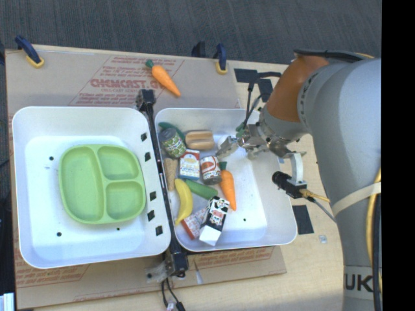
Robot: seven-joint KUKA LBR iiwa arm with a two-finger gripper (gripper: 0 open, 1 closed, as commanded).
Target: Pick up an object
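Note:
The right bin [275, 219] holds several toy foods. Among them are a carrot [227, 188], a banana [183, 199], a bread roll [199, 139], a green jar [173, 143], a small carton [189, 165] and a can [209, 169]. A green vegetable [204, 190] and a cow-patterned milk carton [214, 218] are there too. My gripper [232, 145] hangs low over the bin's upper right part, just right of the roll and above the carrot's top. Nothing visibly sits in it.
The left bin [26, 225] holds a green divided plate [102, 183]. A second carrot [165, 80] lies on the board behind the bins. The grey arm with its orange band [292, 96] covers the right bin's far right rim. Black clips [146, 99] sit along the divider.

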